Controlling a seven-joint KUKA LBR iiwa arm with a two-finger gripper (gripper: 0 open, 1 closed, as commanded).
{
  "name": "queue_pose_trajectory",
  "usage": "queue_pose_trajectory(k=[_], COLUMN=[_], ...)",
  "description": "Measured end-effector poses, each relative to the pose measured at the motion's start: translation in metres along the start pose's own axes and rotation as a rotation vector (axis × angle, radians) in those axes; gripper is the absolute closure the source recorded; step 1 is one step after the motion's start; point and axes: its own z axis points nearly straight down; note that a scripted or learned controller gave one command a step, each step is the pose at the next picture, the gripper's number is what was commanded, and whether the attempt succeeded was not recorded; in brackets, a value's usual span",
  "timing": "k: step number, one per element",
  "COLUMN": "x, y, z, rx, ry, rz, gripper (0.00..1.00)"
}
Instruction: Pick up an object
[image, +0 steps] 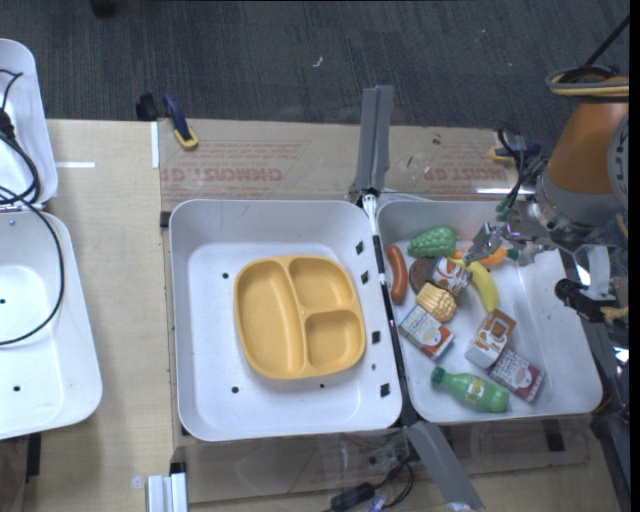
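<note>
Roughly a dozen toy groceries sit clustered in the right bin, any of which could serve as the pick. Nearest the gripper are a banana and a small orange piece, both just below it; left of them a green bumpy vegetable, a red sausage, a brown item, a corn cob. Further toward the near edge: small cartons and a green bottle lying on its side.

Gripper sits low over the upper part of the pile; finger state cannot be made out at this slant, and nothing is visibly between them.

Judgement: the cluster under the gripper is crowded, items touching, so a blind close risks a glancing grip. The banana, partly free on its right side, looks the better target; centre across its narrow width, descend straight.

Left bin holds a yellow divided tray, three compartments, well apart from the gripper.

Writing: red print on the cardboard behind the bins reads upside down; unreadable with confidence. Carton labels too small to read.
</note>
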Motion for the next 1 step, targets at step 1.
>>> queue_pose_trajectory(k=[1], x=[-0.0038], y=[-0.0164], z=[0.0585], rx=[0.000], ry=[0.000], rz=[-0.030], gripper=[0.00])
